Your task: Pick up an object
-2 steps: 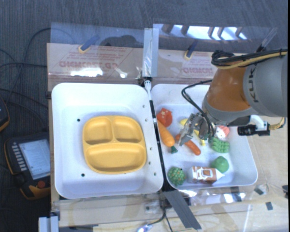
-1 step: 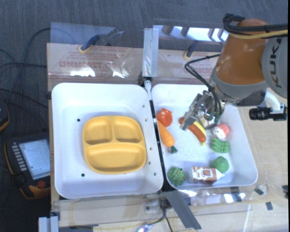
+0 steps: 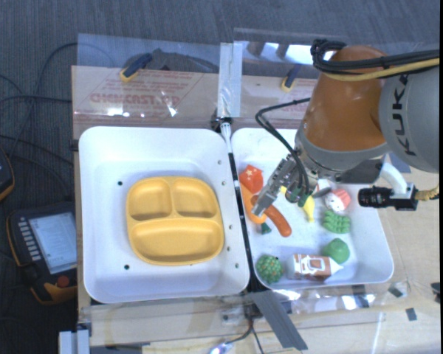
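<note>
My gripper [image 3: 264, 202] hangs low over the left part of the right bin [image 3: 369, 268], reaching down-left from the orange-banded wrist. Its tip sits right at the upper end of an orange carrot-like piece [image 3: 280, 222]. A red pepper-like piece [image 3: 251, 177] lies just above and left of the tip. Whether anything is held cannot be told from here. Around it lie a yellow piece [image 3: 308, 209], a red-and-white piece [image 3: 340, 198], a light green lumpy piece [image 3: 335, 222], a dark green round piece [image 3: 339, 251], a broccoli [image 3: 269, 268] and a small brown-and-white carton [image 3: 312, 266].
The left bin [image 3: 103, 153] holds a yellow divided plate [image 3: 175, 219]. The ridge between the bins [image 3: 236, 198] runs close to the left of the gripper. The arm's body covers the right bin's upper part. Cables and a handheld pendant [image 3: 44, 242] lie off the bench at left.
</note>
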Controlling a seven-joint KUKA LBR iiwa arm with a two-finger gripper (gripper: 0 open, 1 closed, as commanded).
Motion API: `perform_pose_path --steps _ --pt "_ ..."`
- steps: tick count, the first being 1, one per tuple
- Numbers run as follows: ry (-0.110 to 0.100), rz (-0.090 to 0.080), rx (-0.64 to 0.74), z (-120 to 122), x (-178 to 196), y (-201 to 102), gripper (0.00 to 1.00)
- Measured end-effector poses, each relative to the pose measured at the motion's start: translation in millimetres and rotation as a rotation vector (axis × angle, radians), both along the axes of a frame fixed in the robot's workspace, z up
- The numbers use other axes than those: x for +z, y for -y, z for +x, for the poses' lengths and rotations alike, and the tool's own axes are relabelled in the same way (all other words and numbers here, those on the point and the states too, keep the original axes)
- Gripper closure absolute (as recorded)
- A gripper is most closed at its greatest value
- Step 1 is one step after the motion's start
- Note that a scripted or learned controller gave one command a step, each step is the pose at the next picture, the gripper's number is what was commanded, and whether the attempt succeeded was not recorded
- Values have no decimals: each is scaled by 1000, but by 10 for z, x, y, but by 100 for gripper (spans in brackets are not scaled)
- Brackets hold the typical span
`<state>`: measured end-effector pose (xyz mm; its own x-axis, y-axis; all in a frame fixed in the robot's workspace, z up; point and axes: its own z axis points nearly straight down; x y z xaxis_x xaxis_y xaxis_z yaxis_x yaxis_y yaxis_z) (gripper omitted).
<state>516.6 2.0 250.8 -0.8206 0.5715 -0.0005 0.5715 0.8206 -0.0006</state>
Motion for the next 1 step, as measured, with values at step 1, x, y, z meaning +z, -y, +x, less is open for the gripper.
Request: perform_pose_path --steps 1 --pt "1 -2 -344 -294 295 -77 100"
